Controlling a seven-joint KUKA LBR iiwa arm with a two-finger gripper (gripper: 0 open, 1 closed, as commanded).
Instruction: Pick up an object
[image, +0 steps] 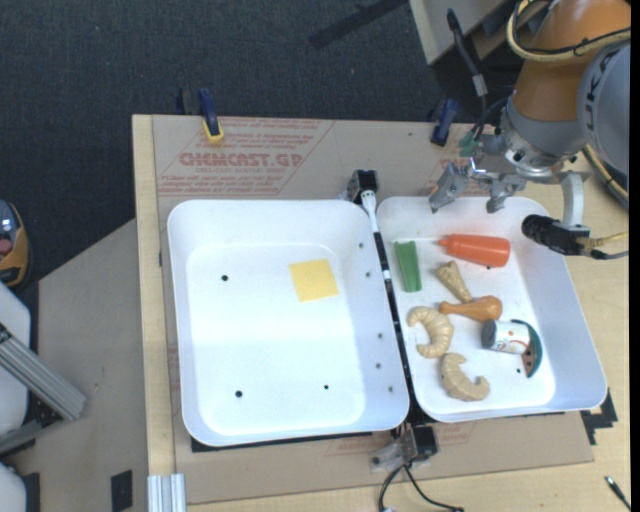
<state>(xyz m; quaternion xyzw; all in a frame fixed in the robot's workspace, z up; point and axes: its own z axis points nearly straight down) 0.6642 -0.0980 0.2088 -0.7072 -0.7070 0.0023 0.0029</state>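
Note:
My gripper (467, 202) hangs over the far edge of the right bin (570, 330), open, with nothing between its two fingers. Just below and to its right lies an orange carrot-shaped piece (478, 249). A green block (407, 265) lies near the bin's left wall. Further toward the front are a tan drumstick-shaped piece (470, 308), a small beige piece (452, 280), two pale croissant-like pieces (433, 331) (463, 377), and a teal-and-white toy (518, 342). A yellow square (314, 280) lies flat in the left bin (200, 300).
The bins meet along a black hinge strip (385, 290). A blue clamp (209, 112) and another blue clamp (443, 120) stand on the cardboard at the back. The arm's orange band (560, 80) is at the upper right.

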